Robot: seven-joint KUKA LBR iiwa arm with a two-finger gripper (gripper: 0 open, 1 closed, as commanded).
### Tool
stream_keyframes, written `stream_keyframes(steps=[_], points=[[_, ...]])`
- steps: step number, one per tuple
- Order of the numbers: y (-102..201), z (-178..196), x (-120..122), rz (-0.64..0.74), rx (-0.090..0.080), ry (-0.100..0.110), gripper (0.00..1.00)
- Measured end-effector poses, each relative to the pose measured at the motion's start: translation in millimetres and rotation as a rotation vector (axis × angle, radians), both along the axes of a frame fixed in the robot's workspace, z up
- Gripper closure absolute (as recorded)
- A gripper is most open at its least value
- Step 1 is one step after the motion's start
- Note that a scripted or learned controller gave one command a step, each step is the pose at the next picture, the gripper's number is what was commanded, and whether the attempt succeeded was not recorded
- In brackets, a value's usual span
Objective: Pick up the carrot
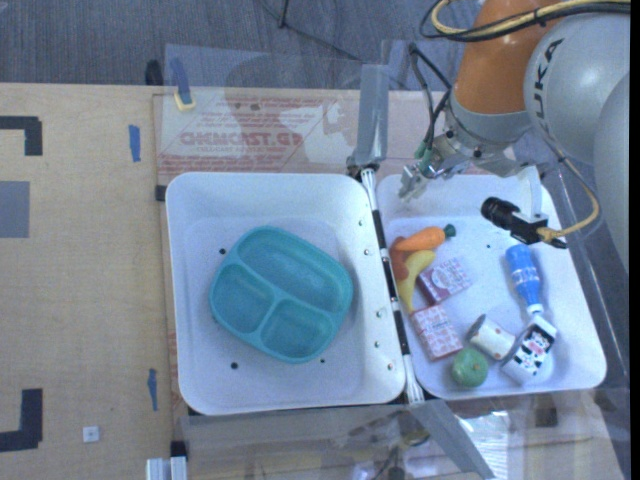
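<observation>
The carrot, orange with a small green tip, lies in the right bin near its left wall, pointing right. It touches the top of a yellow banana. My gripper hangs over the bin's upper left corner, a short way above and behind the carrot and apart from it. Its fingers look open with nothing between them.
Also in the right bin: two pink packets, a green apple, a small white can, a blue bottle and a black-and-white container. A teal divided plate sits in the left bin.
</observation>
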State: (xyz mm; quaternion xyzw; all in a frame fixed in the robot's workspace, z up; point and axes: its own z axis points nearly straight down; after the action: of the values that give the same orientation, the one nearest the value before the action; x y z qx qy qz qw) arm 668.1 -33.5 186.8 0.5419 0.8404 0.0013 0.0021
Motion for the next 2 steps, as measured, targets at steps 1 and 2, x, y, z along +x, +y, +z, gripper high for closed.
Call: stream_keyframes(steps=[1, 2], points=[[-0.1, -0.6, -0.3, 0.000, 0.000, 0.001, 0.00], [-47.7, -1.3, -71.9, 0.098, 0.000, 0.002, 0.00]])
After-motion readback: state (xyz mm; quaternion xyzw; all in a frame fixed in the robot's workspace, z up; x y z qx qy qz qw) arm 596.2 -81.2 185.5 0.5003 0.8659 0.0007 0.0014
